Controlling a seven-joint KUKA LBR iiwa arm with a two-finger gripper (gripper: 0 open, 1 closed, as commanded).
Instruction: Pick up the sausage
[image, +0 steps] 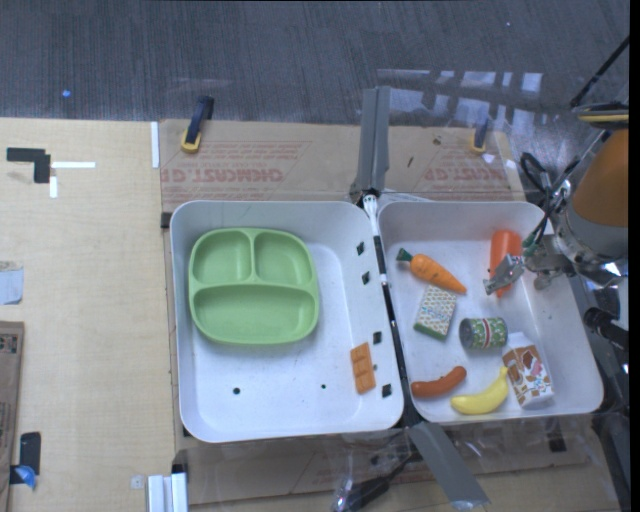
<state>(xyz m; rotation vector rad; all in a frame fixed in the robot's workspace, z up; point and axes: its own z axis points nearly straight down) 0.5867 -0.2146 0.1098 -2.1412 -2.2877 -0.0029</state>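
Note:
The sausage (438, 382), a reddish-orange link, lies near the front of the right bin (560, 310), just left of a yellow banana (480, 398). My gripper (503, 274) hangs over the back right part of that bin, well behind and to the right of the sausage. It sits right at the lower end of an orange-red oblong toy (504, 245). Nothing shows between the gripper and the sausage but a small green can (483, 333).
The right bin also holds a carrot (432, 268), a speckled box (435, 312) and a juice carton (528, 376). The left bin (200, 400) carries a green divided plate (254, 285) and an orange piece (362, 368). The arm (600, 200) enters from the right.

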